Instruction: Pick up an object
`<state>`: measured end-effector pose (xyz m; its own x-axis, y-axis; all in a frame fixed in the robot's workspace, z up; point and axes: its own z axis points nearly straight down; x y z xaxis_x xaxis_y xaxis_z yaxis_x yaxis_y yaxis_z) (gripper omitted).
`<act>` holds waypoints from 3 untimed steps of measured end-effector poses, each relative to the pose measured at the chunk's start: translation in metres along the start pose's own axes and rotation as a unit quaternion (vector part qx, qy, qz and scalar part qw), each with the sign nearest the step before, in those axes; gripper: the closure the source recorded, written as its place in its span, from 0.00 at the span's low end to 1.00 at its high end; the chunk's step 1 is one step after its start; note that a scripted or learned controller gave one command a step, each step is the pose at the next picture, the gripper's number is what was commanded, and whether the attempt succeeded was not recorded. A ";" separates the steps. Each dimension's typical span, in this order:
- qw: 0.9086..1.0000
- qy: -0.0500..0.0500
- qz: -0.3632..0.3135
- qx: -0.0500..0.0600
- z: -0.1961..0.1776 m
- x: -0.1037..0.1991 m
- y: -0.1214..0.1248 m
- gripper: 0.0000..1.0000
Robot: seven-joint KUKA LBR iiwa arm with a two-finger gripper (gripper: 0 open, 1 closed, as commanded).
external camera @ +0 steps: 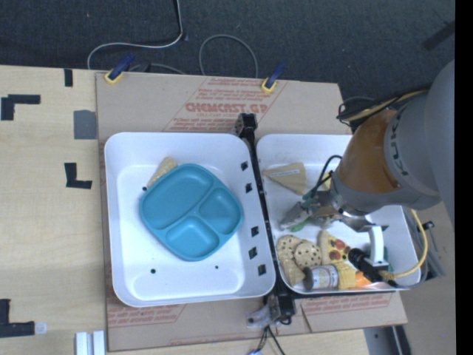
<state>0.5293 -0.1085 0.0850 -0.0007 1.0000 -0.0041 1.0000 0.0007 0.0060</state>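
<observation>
My gripper point(304, 211) hangs low over the middle of the right bin point(267, 148), under the grey arm with its orange band point(367, 161). Just above it lies a tan wedge-shaped piece point(287, 174). Below it sit brown dotted crackers point(296, 254), a small bottle point(325, 278) lying on its side, a pizza-like slice point(334, 247) and an orange item point(365, 277). Whatever sits directly under the gripper is hidden by the wrist. I see nothing clearly held.
The left bin point(122, 220) holds a blue divided plate point(192, 210) with a tan piece point(162, 170) poking out at its upper left. A black divider point(255, 198) runs between the bins. Cables loop behind the cardboard base point(222, 106).
</observation>
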 end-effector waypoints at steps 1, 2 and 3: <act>1.000 0.000 -0.001 -0.001 -0.050 -0.036 0.072 0.00; 1.000 0.003 -0.001 0.006 -0.018 0.009 0.037 0.00; 1.000 0.001 0.000 0.002 0.000 0.008 0.033 0.00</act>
<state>0.5627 -0.1008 0.0853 -0.0006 1.0000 -0.0025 1.0000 0.0006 0.0012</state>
